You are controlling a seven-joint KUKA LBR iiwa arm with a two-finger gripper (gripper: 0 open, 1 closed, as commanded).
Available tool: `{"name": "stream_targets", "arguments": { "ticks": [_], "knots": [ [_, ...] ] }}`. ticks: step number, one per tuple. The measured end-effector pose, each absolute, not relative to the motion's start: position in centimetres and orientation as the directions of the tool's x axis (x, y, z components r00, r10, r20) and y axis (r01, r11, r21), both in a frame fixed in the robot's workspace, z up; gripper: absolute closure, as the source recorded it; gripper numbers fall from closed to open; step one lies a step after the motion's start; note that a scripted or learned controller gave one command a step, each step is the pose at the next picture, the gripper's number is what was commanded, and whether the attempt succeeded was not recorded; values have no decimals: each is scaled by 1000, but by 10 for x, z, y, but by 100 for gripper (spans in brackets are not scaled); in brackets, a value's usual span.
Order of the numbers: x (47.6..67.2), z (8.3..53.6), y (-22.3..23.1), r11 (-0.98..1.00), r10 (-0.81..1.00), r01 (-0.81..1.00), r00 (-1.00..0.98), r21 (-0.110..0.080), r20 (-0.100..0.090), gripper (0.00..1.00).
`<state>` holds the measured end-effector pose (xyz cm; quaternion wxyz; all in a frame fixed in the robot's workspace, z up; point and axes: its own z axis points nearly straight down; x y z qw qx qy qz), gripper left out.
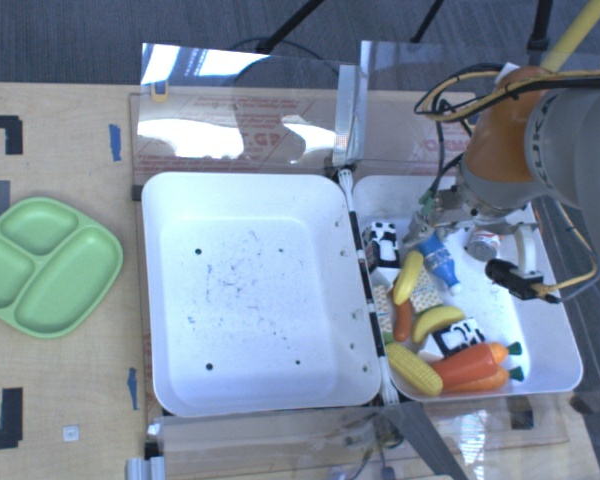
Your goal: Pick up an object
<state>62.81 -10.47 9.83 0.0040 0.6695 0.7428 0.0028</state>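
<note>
Half a dozen or so toy foods are crammed into the left part of the right bin (pixel 560 363), so you've got options but not much elbow room. The gripper (pixel 435 230) sits low over the upper part of that pile, right by the blue packet (pixel 441 264) and the black-and-white cow toy (pixel 383 241); I honestly can't tell whether the fingers are wide or closed from this angle. My guess is everything here is light hollow plastic, stiff and a bit slick, so rounded stuff like the upper banana (pixel 408 277) or the corn cob (pixel 415 369) could squirt out if you pinch off-centre. You'd do best to take the carrot (pixel 467 364) across its narrow width, mid-length. The left bin (pixel 170 208) and green divided plate (pixel 46 265) aren't in play.
</note>
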Motion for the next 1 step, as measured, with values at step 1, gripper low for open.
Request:
{"name": "stream_targets", "arguments": {
  "ticks": [1],
  "knots": [
    [667,210,-54,92,996,996,-92,2,-1,100]
  ]
}}
